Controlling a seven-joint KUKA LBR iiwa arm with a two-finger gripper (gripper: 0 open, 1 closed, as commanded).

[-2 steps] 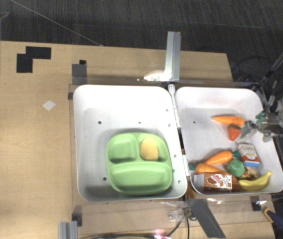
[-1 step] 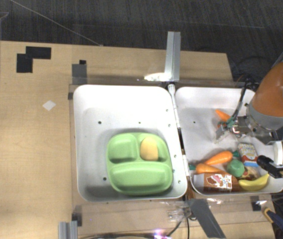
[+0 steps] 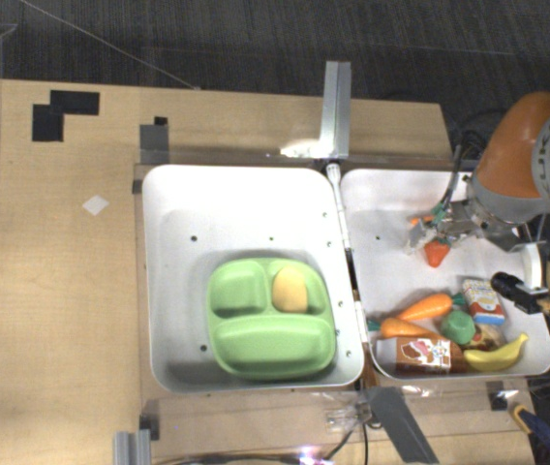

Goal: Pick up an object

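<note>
While the gripper (image 3: 437,232) hangs over a small red-orange object (image 3: 436,253) in the right bin (image 3: 381,201), grasp unconfirmed, closure indeterminate; lifting would verify hold.

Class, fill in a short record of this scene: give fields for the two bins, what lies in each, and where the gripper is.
left bin: green tray with a yellow fruit in its upper right compartment
right bin: carrot, banana, brown carton, green toy, all piled at the near end
gripper: over the right bin's far half
small orange piece: just below the gripper; grasp unclear
</note>
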